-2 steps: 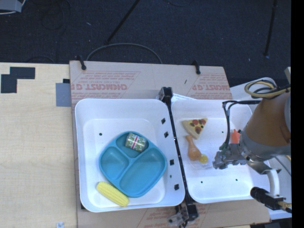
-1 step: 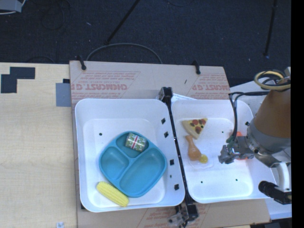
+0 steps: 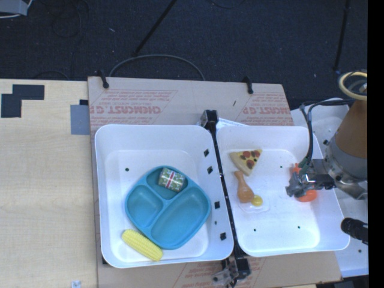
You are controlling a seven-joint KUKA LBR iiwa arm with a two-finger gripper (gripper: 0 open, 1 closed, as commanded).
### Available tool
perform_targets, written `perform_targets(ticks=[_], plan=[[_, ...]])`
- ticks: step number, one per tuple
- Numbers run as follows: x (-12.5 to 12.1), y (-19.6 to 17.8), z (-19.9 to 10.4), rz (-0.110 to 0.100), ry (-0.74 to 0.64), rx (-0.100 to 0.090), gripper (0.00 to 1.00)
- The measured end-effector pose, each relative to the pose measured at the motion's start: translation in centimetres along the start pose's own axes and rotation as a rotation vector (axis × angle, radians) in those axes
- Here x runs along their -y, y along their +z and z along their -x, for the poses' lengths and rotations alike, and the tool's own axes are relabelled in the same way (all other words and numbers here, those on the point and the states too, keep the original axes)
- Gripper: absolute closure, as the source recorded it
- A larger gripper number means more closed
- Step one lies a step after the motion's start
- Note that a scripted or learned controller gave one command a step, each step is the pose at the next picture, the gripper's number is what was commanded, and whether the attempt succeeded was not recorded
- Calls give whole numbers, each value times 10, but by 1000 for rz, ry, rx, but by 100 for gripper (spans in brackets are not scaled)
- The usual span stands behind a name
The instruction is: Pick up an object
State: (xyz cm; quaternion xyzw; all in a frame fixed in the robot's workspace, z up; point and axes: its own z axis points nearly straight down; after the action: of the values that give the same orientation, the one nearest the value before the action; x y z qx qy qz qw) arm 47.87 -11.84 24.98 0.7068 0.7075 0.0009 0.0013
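Note:
My gripper [image 3: 298,186] is low over the right side of the right bin [image 3: 282,239], reaching in from the right. A small orange-red object [image 3: 307,196] lies directly beneath and beside it, partly hidden by the gripper. Further left in the same bin are a pizza slice [image 3: 247,159], a brown drumstick [image 3: 243,186] and a small yellow piece [image 3: 257,201].
The left bin [image 3: 111,161] holds a blue divided plate [image 3: 171,218] with a green striped can [image 3: 171,179] in its top compartment. A yellow corn cob [image 3: 142,245] lies at the plate's lower left. A black divider [image 3: 219,185] separates the bins.

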Motion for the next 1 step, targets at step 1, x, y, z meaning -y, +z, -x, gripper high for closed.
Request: perform_targets(ticks=[1], plan=[[-16, 14, -49, -7, -3, -2, 100]])
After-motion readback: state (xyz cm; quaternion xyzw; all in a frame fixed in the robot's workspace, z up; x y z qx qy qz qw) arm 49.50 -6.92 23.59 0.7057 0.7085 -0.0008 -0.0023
